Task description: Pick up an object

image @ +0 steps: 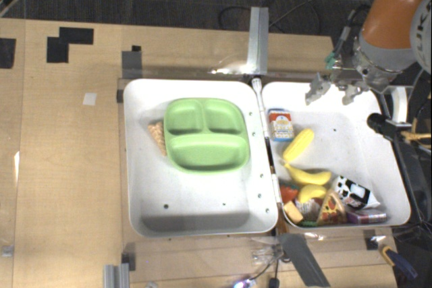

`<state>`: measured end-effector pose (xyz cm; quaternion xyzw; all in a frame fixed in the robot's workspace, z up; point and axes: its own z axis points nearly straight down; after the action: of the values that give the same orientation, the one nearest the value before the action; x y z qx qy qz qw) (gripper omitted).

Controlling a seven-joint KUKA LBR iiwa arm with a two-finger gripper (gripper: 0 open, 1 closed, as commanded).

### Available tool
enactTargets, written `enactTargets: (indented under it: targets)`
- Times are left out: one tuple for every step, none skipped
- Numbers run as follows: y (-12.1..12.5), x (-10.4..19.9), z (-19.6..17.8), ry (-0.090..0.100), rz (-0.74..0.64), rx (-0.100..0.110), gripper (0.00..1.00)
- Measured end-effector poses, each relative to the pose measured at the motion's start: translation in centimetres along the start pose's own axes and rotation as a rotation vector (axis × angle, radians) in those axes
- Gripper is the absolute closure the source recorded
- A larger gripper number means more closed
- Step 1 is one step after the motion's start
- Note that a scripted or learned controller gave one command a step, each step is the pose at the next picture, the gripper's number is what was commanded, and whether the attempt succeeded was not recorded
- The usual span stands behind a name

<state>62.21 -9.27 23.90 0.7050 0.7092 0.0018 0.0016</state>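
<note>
End effector point(332, 93) spread wide, empty, above right bin point(395, 172) far edge. Descend centred over corn cob point(299, 144); avoid neighbouring banana point(309, 176).

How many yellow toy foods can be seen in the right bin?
3: a corn cob near the bin's middle left, a banana just below it, and a smaller yellow piece under the banana. The pile at the bottom may hide more.
</note>
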Motion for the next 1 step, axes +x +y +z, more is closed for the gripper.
enactTargets:
  targets:
    - [-1.49,-1.44,9.05,0.0,-0.012,0.002,0.0]
